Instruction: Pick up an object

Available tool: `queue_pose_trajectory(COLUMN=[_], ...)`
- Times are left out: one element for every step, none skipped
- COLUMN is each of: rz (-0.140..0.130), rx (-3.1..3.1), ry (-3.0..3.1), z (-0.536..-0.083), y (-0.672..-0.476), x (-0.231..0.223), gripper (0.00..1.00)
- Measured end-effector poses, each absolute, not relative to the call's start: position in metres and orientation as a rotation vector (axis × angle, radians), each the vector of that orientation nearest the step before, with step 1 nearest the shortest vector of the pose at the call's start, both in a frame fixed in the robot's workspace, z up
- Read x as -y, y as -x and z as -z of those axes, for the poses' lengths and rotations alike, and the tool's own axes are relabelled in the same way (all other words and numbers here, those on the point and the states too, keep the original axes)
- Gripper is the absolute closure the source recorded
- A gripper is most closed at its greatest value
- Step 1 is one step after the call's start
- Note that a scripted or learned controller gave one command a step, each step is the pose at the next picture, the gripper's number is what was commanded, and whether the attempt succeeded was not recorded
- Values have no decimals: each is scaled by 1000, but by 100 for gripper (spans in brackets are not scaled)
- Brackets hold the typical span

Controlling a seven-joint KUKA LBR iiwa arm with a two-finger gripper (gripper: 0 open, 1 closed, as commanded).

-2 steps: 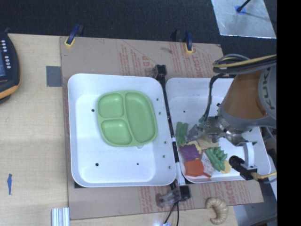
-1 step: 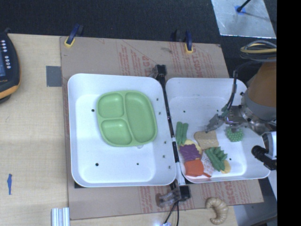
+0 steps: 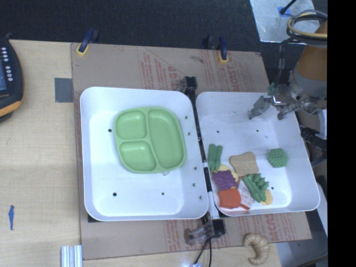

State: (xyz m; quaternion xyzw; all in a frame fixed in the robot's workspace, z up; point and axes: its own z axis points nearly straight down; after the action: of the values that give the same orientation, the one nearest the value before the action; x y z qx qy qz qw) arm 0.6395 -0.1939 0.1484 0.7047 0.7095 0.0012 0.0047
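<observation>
Nearest the camera, a croissant-shaped piece [image 3: 257, 247] is seen on the desk [image 3: 39, 171], outside the bins. In the right bin [image 3: 289, 199], toy foods are clustered at the near edge: a red piece [image 3: 230, 198], a purple piece [image 3: 223, 179], a bread slice [image 3: 244, 163], green beans [image 3: 214, 156] and a broccoli floret [image 3: 277, 157]. A green divided plate [image 3: 150, 138] is held by the left bin [image 3: 100, 193]. Farther back, the gripper [image 3: 272, 108] is shown above the right bin's far side, fingers spread apart, nothing between them. No object is judged picked yet; choice, descent and grasp remain.
</observation>
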Motion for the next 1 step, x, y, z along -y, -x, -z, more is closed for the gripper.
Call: queue_pose_trajectory(rz=[7], rx=[-2236], ry=[-2220], z=[-170], y=[-546], x=[126], gripper=[0])
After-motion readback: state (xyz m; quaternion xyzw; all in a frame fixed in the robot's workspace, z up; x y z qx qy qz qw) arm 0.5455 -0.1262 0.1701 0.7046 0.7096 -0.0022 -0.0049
